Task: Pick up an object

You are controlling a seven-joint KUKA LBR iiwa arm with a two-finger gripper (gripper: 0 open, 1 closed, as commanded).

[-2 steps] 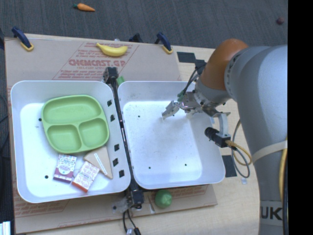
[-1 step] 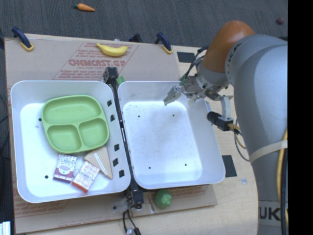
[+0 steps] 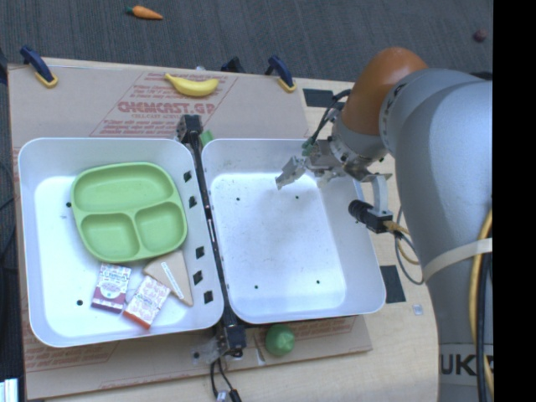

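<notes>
Left bin (image 3: 33, 224) — green tray (image 3: 128, 208), two packets (image 3: 130, 294).

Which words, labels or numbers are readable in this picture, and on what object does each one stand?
"CHEMCAST GP": red print on the cardboard sheet behind the bins. The smaller red lines around it are too blurred to read.
"UK": white letters on the arm's base, cut by the picture's edge.
Print on the two small packets in the left bin: too small to read.
</notes>
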